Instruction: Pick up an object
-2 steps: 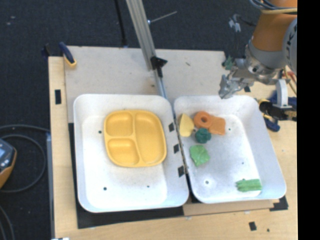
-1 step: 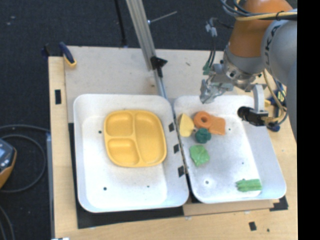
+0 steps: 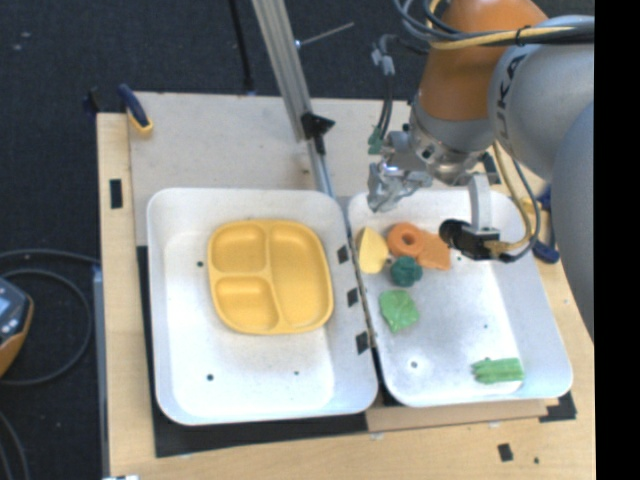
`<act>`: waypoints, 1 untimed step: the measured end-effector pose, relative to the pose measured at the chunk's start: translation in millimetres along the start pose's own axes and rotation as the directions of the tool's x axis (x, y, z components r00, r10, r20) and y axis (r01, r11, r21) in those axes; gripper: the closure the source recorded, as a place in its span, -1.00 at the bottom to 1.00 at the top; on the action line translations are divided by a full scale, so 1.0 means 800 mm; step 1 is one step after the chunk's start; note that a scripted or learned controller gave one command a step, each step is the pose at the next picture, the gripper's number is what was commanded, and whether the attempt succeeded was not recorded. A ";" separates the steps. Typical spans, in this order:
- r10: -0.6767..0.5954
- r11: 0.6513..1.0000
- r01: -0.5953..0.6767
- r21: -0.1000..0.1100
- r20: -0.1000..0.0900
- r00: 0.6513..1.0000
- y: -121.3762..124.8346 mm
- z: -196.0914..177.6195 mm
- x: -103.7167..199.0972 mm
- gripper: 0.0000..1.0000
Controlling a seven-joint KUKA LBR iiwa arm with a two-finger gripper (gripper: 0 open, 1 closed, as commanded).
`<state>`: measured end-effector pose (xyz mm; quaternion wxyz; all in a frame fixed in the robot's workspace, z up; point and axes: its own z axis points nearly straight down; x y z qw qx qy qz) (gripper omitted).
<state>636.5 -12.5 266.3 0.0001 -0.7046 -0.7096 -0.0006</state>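
Your gripper (image 3: 385, 196) hangs just behind the orange ring (image 3: 406, 238), probably lining up a pick; you cannot tell how its jaws stand. A yellow wedge (image 3: 372, 251) and teal lump (image 3: 405, 271) crowd that ring, so expect nudging

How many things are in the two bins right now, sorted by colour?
Yellow: 2 (divided plate, pale wedge)
Orange: 1 (ringed piece)
Green: 3 (dark ball, lump, flat piece)
Total: 6
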 end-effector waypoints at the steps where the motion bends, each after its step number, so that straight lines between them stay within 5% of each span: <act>1: 0.000 1.000 0.000 0.001 0.000 1.000 -0.021 0.011 0.073 1.00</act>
